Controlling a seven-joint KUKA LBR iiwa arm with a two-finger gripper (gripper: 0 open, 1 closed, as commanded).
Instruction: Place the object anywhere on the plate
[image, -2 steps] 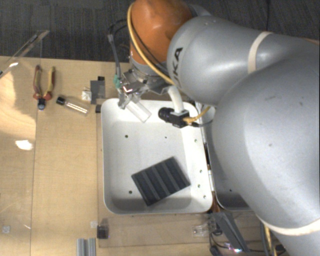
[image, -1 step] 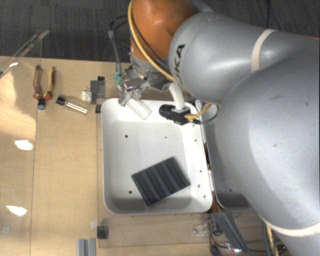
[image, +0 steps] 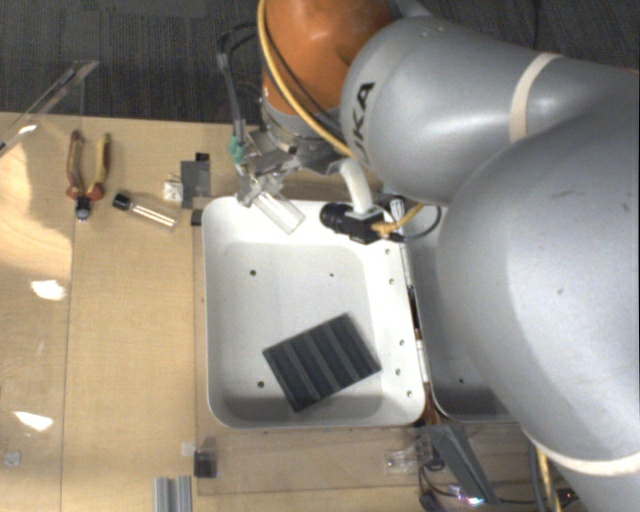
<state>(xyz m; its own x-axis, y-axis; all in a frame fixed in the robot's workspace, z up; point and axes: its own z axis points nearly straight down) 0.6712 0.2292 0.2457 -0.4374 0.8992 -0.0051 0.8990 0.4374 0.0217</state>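
A dark ridged rectangular plate (image: 322, 362) lies tilted on the floor of the left white bin (image: 230, 330), near its front edge. My gripper (image: 268, 192) hangs over the bin's far left corner, well away from the plate. I cannot make out a loose object in it or under it. The big grey arm (image: 480, 150) with its orange band (image: 315, 40) covers the upper right of the view.
On the wooden bench left of the bin lie red-handled pliers (image: 88, 168), a small clear tube (image: 146, 209) and a black bracket (image: 197, 178). The arm hides most of the right bin (image: 465, 402). A black fitting with a yellow cable (image: 352, 219) sits at the bin's far rim.
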